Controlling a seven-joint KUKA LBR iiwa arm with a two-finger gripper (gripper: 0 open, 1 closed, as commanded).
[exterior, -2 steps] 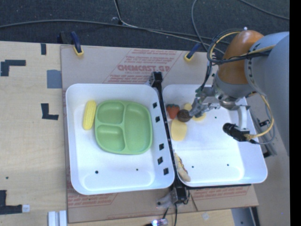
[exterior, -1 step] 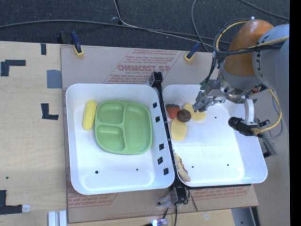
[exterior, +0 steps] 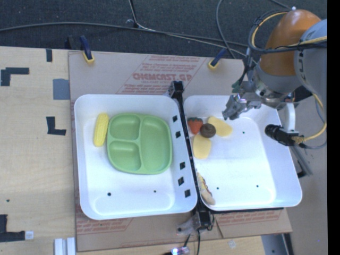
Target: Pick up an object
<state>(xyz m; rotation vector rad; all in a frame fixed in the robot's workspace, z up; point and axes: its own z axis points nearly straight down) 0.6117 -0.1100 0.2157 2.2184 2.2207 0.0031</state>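
Observation:
My gripper (exterior: 232, 112) hangs over the back of the right bin (exterior: 265, 193), just right of and above a cluster of toy foods. The cluster holds a red-orange piece (exterior: 195, 125), a brown round piece (exterior: 207, 131), a pale yellow piece (exterior: 222, 127) and a yellow piece (exterior: 202, 147). The gripper's tip sits close to the pale yellow piece; nothing shows between its fingers. A tan item (exterior: 205, 190) lies at the bin's front left edge.
The left bin (exterior: 127, 203) holds a green divided plate (exterior: 139, 143) and a yellow corn cob (exterior: 100, 129) beside it. A black divider (exterior: 183, 147) runs between the bins. Cables (exterior: 159, 31) cross the dark floor behind. A black fitting (exterior: 279, 133) sticks out over the right bin's right side.

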